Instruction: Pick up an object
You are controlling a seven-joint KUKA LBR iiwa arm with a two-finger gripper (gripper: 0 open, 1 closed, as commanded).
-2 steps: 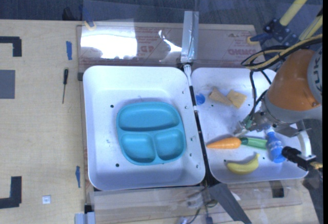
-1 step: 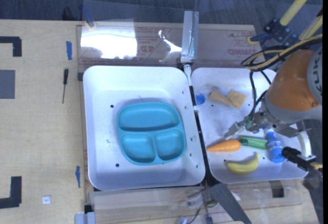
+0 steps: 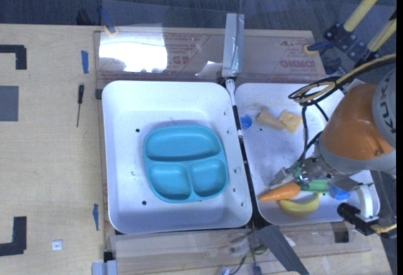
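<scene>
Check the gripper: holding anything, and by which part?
Cannot be told. The gripper is down in the right bin right over the carrot and banana, but nothing is visibly between its fingers.

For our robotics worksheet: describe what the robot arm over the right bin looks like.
The arm is grey with a rounded orange band above the wrist. Black cables loop beside it. The gripper is dark metal with green parts.

Red printed lettering runs across the clear panel behind the bins, mirrored and washed out by glare; no word or number is legible.
</scene>
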